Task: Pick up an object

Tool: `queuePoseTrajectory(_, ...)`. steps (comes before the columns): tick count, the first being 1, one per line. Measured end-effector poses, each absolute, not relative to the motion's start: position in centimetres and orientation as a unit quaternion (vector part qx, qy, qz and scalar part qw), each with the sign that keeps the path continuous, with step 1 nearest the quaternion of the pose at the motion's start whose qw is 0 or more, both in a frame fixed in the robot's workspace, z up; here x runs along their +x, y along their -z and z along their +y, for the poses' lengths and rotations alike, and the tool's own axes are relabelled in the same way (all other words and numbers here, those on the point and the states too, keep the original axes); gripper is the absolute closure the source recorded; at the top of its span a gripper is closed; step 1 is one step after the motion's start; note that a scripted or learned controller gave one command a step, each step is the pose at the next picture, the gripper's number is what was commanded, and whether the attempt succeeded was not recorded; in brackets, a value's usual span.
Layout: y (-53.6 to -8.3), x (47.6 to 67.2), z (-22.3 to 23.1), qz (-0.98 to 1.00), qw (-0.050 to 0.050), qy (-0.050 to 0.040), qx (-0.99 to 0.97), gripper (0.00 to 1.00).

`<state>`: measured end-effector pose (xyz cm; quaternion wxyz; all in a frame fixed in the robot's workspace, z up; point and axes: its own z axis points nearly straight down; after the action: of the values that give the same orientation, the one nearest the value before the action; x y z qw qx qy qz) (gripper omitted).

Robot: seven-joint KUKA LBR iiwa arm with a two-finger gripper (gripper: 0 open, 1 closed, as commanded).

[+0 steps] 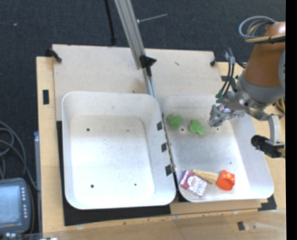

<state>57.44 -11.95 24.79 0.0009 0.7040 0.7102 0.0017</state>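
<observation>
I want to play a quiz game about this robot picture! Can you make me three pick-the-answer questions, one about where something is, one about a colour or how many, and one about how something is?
1. Which bin holds the toys?
A. Left bin
B. Right bin
C. Both

2. How many green toys are there?
A. Two
B. Four
C. None

3. Where is the gripper?
A. Over the left bin
B. Over the right bin, near a green toy
C. Off the bench

Answers: B, all toys lie there. A, a second green toy sits beside the first. B, it hangs there.
</observation>
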Motion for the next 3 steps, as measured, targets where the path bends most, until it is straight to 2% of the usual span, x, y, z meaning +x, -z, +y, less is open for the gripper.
queuePoseTrajectory(3, -26.4, 62.5, 3.2, 0.709, 0.001, -0.0009, 0.705, 1.00)
